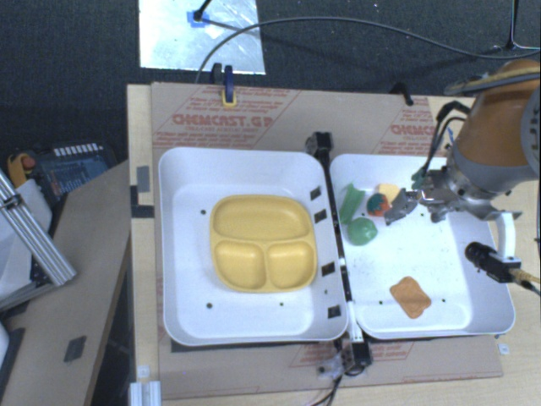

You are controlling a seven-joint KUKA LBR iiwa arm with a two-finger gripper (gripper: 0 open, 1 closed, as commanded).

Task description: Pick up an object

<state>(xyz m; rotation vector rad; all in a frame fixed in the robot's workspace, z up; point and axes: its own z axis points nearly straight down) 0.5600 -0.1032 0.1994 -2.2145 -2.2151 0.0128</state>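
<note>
Nearest in the right bin [486, 315] lies a tan flat piece [411, 296], untouched. Farther back, a green piece [362, 231], a green strip [350, 201] and an orange-yellow item [382, 200] cluster at the far left. The claw [401, 208] hovers just beside them; whether it is apart or together I cannot tell. Nothing looks lifted yet.

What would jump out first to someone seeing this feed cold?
The yellow divided tray, sitting alone in the middle of the left bin, stands out most. Next is the grey-and-orange arm reaching in from the right, its gripper beside a cluster of small green and orange items in the right bin.
</note>
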